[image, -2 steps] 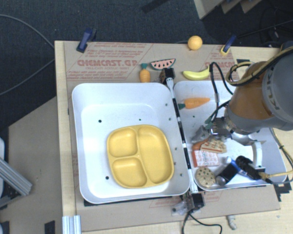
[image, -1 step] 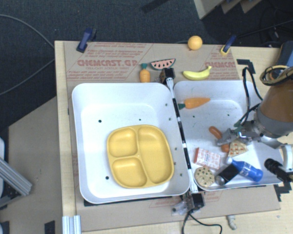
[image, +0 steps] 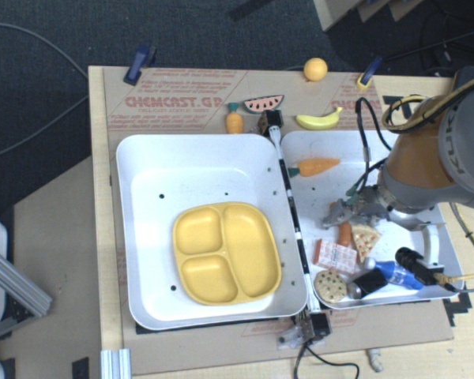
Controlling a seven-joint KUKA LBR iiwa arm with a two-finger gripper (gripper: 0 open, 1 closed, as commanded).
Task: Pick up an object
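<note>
Grey gripper (image: 349,210) low in the right bin (image: 300,144), just above the pizza slice (image: 366,242) and sausage (image: 345,233); cannot tell the claw's state. Orange carrot (image: 317,166) near the bin's far wall, cookie (image: 329,285) at its near corner. Yellow divided plate (image: 225,252) in the left bin (image: 142,180).

Divided plate (image: 225,253) in left bin (image: 142,172); carrot (image: 317,166) in right bin (image: 300,144)

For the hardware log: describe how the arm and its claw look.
The arm is rounded grey metal, with a broad orange band above the wrist. Black and yellow cables loop beside it. The claw is a small, dark grey metal assembly, too blurred for markings.
</note>
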